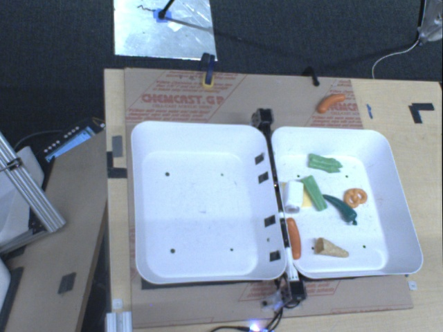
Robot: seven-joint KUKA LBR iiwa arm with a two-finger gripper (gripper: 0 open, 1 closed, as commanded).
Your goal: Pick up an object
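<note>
Jaws spread or closed, it cannot be told at this moment. Candidate objects all lie in the right bin [394,178]: a white block [294,196] touching a green stick [313,192], and a pretzel [355,197] (small, flat). An orange sausage [294,238] hugs the bin's left wall, so a grasp there would likely strike the rim; the touching pair could be nudged apart instead of lifted.

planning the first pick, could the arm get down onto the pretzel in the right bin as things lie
Probably yes. The pretzel lies flat on the right bin floor with bare floor on its right and upper sides. The dark green pepper just beside it on its lower left could crowd one finger.
</note>
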